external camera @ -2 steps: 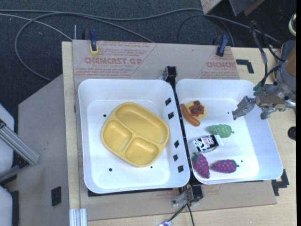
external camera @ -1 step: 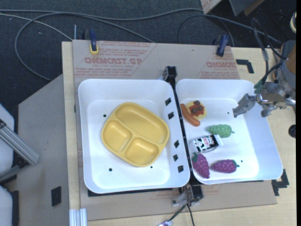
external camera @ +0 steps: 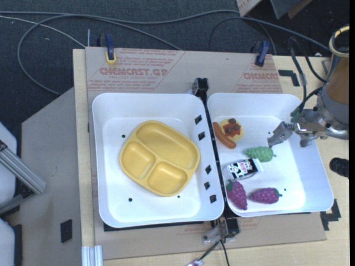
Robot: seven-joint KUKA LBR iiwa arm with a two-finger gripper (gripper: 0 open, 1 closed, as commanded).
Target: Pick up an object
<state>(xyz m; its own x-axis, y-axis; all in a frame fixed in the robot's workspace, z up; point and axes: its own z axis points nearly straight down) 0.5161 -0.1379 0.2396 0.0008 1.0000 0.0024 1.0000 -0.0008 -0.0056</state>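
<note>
Green toy vegetable (external camera: 259,153), leafy and lumpy, lying near the middle of the right bin (external camera: 310,170), just below and left of the end effector (external camera: 289,134). End effector: grey, two fingers spread apart, one finger (external camera: 279,135) slanting down toward the green piece, the other (external camera: 305,138) further right; nothing between them; apart from the green piece or barely clear of it, contact not discernible. Black-and-white cow-patterned carton (external camera: 243,168), tipped on its side, just below and left of the green piece. Two purple grape bunches: one (external camera: 237,195) by the bin's left wall, one (external camera: 264,195) beside it to the right, both near the front edge. Hot dog toy (external camera: 223,136), orange-red, slanted along the left wall; round yellow-and-red piece (external camera: 233,128) touching it on the right. Left bin (external camera: 105,148): white, shallow, holding a yellow three-compartment plate (external camera: 160,157), upright, set at an angle. Black divider strip (external camera: 208,154) between the bins. Arm (external camera: 338,87): grey with orange band, entering from the right. Bench (external camera: 144,68): brown board with red lettering, blue clamps (external camera: 110,47) at the rear edge. Grey cables (external camera: 50,37) on dark carpet behind.
</note>
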